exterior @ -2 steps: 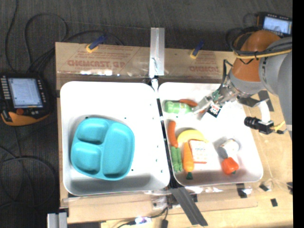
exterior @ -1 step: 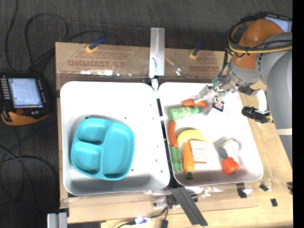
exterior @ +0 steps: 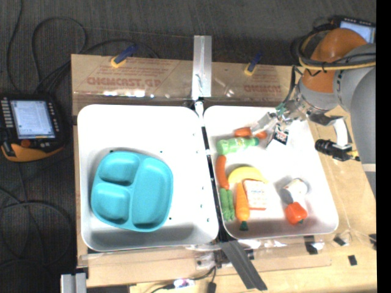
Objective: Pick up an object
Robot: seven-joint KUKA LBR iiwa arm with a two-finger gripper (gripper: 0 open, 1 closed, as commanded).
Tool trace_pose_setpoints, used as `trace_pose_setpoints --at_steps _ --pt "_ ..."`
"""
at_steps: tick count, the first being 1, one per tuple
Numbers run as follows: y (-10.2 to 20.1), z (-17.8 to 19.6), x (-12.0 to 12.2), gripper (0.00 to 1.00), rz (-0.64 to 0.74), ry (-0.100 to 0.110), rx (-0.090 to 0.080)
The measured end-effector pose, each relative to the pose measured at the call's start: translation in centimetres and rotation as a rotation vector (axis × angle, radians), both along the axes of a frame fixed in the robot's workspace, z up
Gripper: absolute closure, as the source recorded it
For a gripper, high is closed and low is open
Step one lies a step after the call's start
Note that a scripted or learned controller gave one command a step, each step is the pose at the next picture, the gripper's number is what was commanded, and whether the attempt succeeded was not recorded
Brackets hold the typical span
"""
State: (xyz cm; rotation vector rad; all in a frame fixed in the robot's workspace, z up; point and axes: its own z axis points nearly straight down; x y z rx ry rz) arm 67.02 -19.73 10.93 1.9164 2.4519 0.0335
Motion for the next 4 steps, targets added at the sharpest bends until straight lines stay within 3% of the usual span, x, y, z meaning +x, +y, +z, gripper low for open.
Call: trace_pose_setpoints --at_steps 1,2,3,4 --pt "0.7 0.0 -1.0 0.00 -0.117 -0.014 0.002" --pt "-0.1 0.0 -0.3 0.00 -0.116 -0.014 0.001" --pt "-0.3 0.0 -0.5 0.00 0.135 0.006 -0.015" --pt "-1.6 0.0 0.6 0.00 0.257 0.036 0.004"
